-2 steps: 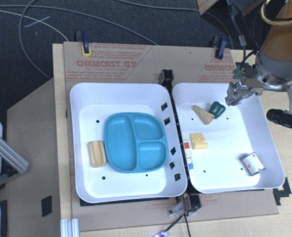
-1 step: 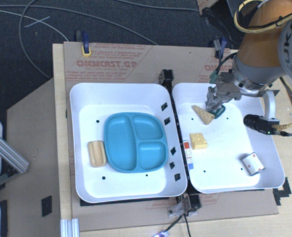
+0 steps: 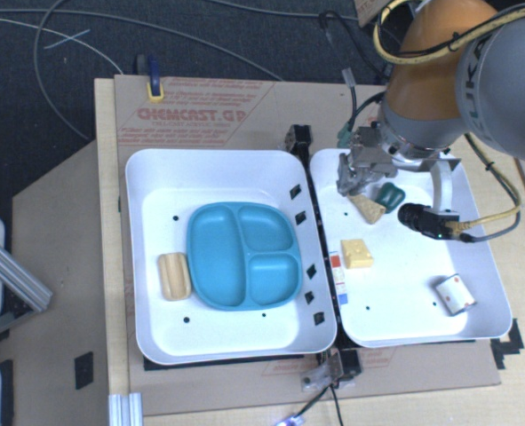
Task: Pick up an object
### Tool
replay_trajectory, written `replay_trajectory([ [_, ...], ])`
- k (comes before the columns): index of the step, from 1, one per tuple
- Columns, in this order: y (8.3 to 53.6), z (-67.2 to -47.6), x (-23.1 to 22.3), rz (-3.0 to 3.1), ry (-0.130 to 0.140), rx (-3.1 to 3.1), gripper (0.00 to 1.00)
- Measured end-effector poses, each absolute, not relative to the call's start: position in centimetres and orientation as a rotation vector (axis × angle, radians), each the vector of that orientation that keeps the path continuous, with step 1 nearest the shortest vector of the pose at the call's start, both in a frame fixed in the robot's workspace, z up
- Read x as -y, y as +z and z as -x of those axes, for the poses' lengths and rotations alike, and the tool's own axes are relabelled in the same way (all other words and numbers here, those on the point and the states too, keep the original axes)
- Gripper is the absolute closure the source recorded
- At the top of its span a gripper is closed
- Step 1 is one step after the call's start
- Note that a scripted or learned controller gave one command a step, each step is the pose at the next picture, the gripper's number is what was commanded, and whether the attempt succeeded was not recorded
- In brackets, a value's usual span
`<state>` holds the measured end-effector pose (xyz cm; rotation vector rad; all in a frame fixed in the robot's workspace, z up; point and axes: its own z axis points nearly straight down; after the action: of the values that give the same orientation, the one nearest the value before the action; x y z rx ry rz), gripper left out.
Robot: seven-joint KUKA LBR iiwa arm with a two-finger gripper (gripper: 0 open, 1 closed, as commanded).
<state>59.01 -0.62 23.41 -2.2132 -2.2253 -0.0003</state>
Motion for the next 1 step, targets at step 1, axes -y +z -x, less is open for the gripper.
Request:
replay_trajectory([
  [1,22.59,-59.03,-3.97,2.214,0.002,2.223,1.00],
])
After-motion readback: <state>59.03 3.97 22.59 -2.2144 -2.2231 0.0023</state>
